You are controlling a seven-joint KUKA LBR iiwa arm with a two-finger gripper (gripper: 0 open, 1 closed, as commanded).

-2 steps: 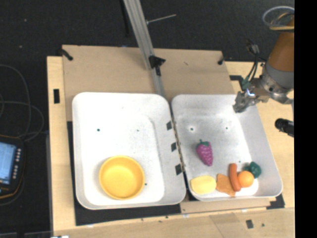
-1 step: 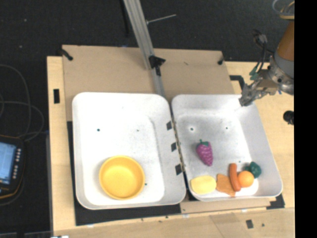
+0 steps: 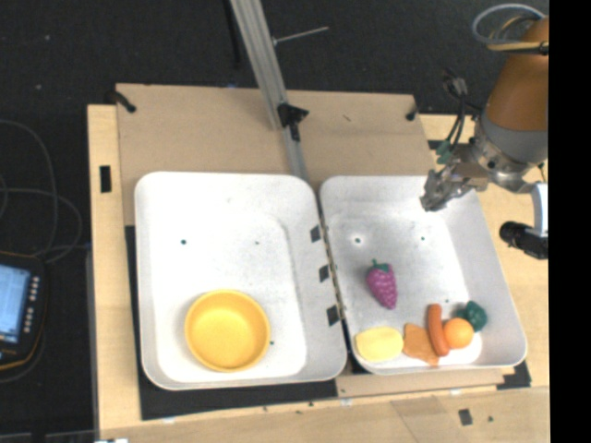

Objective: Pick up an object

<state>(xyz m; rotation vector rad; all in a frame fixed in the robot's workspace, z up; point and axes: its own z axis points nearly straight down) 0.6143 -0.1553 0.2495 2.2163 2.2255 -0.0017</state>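
The right bin (image 3: pixel 406 212) holds a purple toy strawberry-like fruit (image 3: pixel 382 283) near its middle. Along its near edge lie a pale yellow piece (image 3: pixel 379 343), an orange carrot (image 3: pixel 436 329), an orange ball (image 3: pixel 458 332) and a dark green item (image 3: pixel 474 315). My gripper (image 3: pixel 435 197) hangs over the bin's far right part, well above and right of the purple fruit, with nothing seen in it. Its fingers look close together, but the view is too small to be sure.
The left bin (image 3: pixel 222 220) holds a yellow bowl (image 3: pixel 227 329) near its front. A metal camera pole (image 3: pixel 263 58) rises from the bench behind the bins. A tablet-like device (image 3: pixel 17 307) sits off the bench at far left.
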